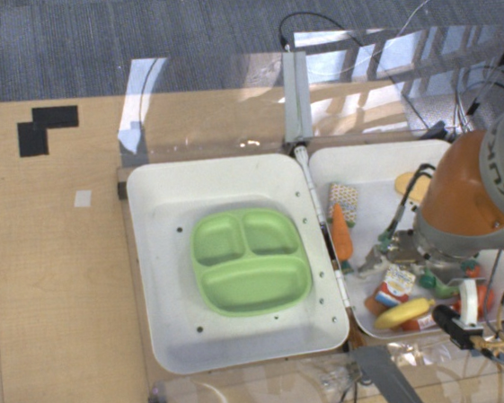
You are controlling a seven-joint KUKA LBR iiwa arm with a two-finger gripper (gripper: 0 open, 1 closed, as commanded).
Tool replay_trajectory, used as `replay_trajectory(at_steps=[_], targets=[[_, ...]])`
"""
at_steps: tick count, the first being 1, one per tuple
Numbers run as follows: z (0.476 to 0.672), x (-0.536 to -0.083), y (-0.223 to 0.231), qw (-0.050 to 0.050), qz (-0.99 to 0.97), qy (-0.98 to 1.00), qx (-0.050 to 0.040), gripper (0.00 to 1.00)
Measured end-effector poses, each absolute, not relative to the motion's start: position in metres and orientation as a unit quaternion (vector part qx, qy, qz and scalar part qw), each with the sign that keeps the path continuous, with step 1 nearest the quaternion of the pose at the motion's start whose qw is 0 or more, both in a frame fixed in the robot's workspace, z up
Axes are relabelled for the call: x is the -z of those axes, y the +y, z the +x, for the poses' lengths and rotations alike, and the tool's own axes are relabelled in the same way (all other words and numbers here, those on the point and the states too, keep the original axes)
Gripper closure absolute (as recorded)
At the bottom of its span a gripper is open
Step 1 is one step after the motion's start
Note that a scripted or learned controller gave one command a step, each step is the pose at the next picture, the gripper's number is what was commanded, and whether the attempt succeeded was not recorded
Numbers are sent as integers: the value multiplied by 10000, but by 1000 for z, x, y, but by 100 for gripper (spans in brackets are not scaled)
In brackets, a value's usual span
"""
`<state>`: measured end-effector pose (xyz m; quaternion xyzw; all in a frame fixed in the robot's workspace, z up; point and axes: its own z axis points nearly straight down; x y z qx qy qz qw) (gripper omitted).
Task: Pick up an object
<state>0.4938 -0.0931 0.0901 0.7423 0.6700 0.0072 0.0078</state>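
My gripper (pixel 374 261) hangs low over the middle of the right bin (pixel 367 177), with the arm's orange band (pixel 462 192) above it at the right. An orange carrot (pixel 340 234) lies just left of the gripper, along the bin's left wall. Below the gripper sit a red, white and blue packet (pixel 391 291) and a yellow banana (pixel 403 314). A dotted, pale item (pixel 345 199) lies at the upper left of the bin. A yellow thing (pixel 410 184) is partly hidden behind the arm. Nothing shows between the gripper's tips.
The left bin (pixel 163 251) holds a green divided plate (pixel 251 260). Small green and red pieces (pixel 435 281) lie under the wrist in the right bin. A metal divider (pixel 323 233) separates the two bins. Wooden bench top (pixel 54 291) spreads to the left.
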Motion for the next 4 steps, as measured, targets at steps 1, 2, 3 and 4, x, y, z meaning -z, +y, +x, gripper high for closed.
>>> replay_trajectory(at_steps=[1, 2, 3, 4], targets=[[494, -90, -95, 94, 6646, 7471, -67, 0], [512, -90, -93, 38, 6927, 7212, -41, 0], [495, -90, -90, 91, 6728, 7397, -70, 0], [493, -90, -131, 59, 6795, 7336, -65, 0]])
